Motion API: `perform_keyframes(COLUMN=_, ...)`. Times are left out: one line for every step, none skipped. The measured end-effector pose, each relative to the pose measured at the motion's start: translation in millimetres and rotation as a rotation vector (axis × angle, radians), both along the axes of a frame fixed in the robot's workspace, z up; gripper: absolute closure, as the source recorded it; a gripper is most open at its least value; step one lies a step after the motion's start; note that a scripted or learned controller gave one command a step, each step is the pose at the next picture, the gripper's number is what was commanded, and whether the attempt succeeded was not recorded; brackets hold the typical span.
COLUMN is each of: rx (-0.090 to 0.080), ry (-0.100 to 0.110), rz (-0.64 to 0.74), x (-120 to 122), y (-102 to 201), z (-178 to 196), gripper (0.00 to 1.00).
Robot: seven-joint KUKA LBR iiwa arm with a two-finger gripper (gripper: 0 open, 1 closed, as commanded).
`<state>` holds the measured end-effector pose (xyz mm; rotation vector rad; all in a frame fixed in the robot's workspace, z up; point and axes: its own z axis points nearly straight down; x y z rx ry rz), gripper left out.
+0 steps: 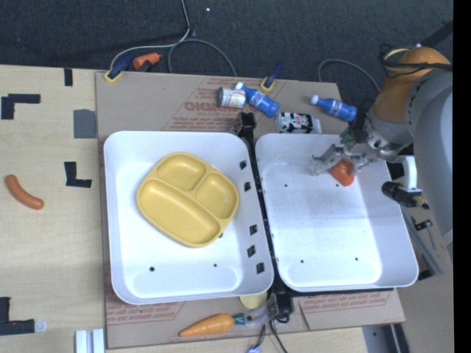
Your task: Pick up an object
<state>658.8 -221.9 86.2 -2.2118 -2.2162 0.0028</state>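
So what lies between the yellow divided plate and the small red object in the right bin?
In the camera view, between the yellow plate and the red object run the bins' adjoining walls with black clips, then bare white floor of the right bin.

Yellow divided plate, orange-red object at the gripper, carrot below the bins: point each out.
yellow divided plate [188, 198]: camera view, centre ridge.
orange-red object [342, 172]: camera view, its middle.
carrot [206, 325]: camera view, orange body.

the arm [434, 116] runs off the right edge, its hand [340, 160] too small and blurred to read over a partly covered orange-red object [342, 172], and a yellow thing [252, 300] sits mostly hidden behind the left bin's [118, 197] front rim.
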Motion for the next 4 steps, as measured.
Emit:
perform_keyframes(rx=-0.004, ry=-0.012, rz=0.002, x=-5.3, y=1.3, z=1.7, gripper=0.00)
perform_keyframes(rx=-0.008, ry=-0.007, rz=-0.003, x=-70.2, y=-2.9, z=32.7, gripper=0.00)
perform_keyframes(rx=-0.007, ry=-0.009, rz=0.002, x=-1.7, y=11.9, z=-1.0, gripper=0.00)
perform_keyframes(rx=-0.010, ry=-0.018, rz=-0.001, x=-23.9, y=-2.2, z=2.4, gripper=0.00)
